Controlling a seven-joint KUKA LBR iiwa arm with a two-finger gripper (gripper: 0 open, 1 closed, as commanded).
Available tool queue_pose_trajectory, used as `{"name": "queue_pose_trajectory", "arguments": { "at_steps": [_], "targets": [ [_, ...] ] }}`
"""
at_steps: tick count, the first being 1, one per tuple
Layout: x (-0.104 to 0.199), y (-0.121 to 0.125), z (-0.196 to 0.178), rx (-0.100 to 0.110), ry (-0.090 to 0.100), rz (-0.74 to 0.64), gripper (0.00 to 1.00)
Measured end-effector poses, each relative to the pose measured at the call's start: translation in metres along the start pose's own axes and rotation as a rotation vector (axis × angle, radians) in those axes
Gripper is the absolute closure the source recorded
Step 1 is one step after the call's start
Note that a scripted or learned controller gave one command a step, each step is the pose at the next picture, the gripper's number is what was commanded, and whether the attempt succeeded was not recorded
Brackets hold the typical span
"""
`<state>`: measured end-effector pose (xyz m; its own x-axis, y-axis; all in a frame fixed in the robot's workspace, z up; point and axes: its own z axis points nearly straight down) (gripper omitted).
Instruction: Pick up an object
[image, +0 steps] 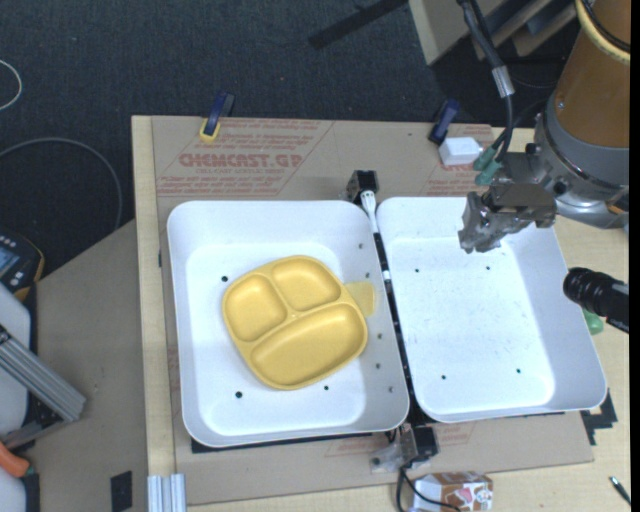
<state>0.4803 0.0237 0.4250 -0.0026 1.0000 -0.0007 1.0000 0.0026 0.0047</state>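
The gripper (483, 238) is being held over the far end of the right bin (520, 385), grip state honestly can't be told, while the yellow plate (293, 320) is sitting in the left bin (190, 300), so probably just air is getting grabbed.

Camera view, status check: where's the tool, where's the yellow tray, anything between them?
Tool over right bin, far end. Yellow tray flat in left bin, untouched. Bin rims between them; nothing else in the way.
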Motion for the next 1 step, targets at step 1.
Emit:
{"name": "queue_pose_trajectory", "arguments": {
  "at_steps": [1],
  "targets": [
    [0.0417, -0.0011, 0.0198, 0.009, 0.001, -0.002, 1.0]
  ]
}}
